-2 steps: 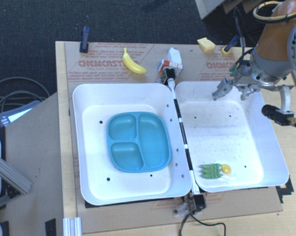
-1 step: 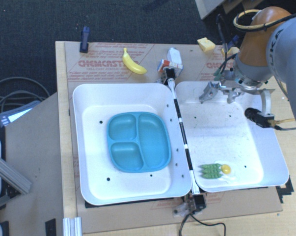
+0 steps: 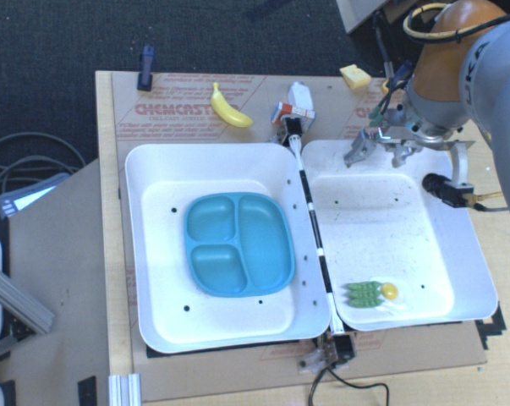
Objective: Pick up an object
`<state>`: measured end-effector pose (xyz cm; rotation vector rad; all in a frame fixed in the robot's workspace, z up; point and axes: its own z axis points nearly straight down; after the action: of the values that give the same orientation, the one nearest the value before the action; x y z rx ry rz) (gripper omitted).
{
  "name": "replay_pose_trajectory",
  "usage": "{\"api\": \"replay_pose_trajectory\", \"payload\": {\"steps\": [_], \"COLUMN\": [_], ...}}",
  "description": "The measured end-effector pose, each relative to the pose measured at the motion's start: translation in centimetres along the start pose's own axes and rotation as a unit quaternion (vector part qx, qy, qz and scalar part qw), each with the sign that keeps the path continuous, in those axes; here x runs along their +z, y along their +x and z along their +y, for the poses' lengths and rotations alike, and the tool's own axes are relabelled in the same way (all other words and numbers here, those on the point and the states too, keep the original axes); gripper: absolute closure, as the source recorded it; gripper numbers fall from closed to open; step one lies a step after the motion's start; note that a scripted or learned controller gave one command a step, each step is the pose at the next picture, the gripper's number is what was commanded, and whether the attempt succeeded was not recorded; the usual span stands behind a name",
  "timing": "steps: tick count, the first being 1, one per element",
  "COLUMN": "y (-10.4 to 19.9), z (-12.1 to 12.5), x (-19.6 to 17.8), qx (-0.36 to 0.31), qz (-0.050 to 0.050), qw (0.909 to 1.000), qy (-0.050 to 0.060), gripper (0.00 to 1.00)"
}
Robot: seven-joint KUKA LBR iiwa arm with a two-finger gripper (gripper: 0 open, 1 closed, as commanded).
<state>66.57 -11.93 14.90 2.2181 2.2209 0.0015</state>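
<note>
1. Your arm (image 3: pixel 457 49) reaches in from the right, orange band uppermost. The gripper (image 3: pixel 383 146) hangs over the far rim of the right bin (image 3: pixel 457 252).
2. Gripper state: fingers spread apart, nothing between them.
3. Right bin holds a green toy (image 3: pixel 363 293) w/ a small yellow piece (image 3: pixel 389 292) touching its right end; both lie near the bin's front edge, well apart from the gripper.
4. Left bin (image 3: pixel 153 227) holds a blue divided plate (image 3: pixel 238 244), approx. centred, three compartments.
5. On the tabletop (image 3: pixel 187 117) behind the bins: a banana (image 3: pixel 229 108), a small carton (image 3: pixel 295 108) near the bins' junction, a yellow block (image 3: pixel 354 76), and a dark blue item (image 3: pixel 145 66) at the far-left corner.
</note>
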Motion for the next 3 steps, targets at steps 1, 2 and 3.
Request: {"api": "replay_pose_trajectory", "payload": {"steps": [1, 2, 3], "y": [2.40, 1.53, 1.80], "z": [-0.04, 0.07, 0.06], "x": [6.60, 6.26, 6.41], "qx": [0.000, 0.001, 0.000], "qz": [0.001, 0.000, 0.000], "qw": [1.0000, 1.0000, 1.0000], "qy": [0.004, 0.001, 0.002], "gripper": [0.00, 0.00, 0.00]}}
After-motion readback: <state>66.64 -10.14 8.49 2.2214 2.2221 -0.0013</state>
